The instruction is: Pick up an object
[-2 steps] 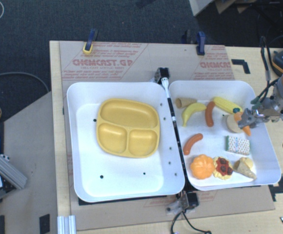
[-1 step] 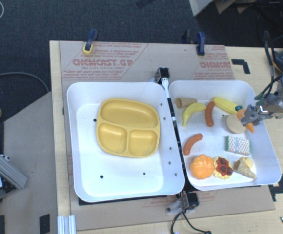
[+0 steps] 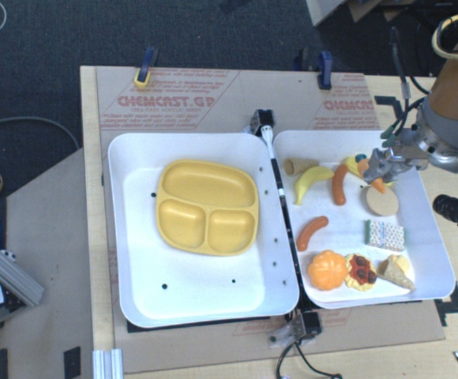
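- Two white bins sit side by side on the bench (image 3: 213,93); the right bin (image 3: 430,243) holds the toy food.
- Above the tan round piece (image 3: 382,202), the gripper (image 3: 387,166) hangs low, right by small orange and yellow bits.
- I cannot tell how the gripper is set, or if it holds anything.
- Reaching looks like the step now.
- Next, it needs to drop straight onto one piece and squeeze.

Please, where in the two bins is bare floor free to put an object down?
Left bin: bare strip along the near edge, below the yellow tray, and a narrower strip at its left. Right bin: crowded; a small gap between banana, sausage and patterned block.
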Robot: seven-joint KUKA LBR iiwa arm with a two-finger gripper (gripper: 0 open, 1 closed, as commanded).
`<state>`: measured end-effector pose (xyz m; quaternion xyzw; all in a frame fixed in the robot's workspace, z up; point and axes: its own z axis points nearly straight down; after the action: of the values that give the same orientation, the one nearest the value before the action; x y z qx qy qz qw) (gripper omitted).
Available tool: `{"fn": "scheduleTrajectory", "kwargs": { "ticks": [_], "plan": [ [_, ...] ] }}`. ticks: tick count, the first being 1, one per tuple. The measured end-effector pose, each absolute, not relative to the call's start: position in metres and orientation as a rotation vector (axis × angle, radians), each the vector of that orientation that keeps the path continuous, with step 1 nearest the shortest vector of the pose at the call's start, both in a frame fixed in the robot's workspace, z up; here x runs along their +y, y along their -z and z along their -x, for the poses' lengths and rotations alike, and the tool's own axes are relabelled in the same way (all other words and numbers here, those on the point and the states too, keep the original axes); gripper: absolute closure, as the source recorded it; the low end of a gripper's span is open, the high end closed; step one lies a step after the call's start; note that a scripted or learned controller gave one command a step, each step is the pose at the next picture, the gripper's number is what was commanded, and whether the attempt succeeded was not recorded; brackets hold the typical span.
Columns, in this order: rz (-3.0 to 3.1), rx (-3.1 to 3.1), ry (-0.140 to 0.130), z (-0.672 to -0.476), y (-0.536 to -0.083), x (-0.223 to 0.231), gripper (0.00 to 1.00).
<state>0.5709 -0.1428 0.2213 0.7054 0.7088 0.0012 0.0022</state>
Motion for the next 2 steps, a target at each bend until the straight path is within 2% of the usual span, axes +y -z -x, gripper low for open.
{"fn": "scheduleTrajectory", "kwargs": {
  "ticks": [1,2],
  "plan": [
    [-2.213,2.224,-0.005,-0.603,-0.234,-0.096,1.00],
    [-2.216,2.222,-0.003,-0.615,-0.232,-0.074,1.00]
  ]
}}
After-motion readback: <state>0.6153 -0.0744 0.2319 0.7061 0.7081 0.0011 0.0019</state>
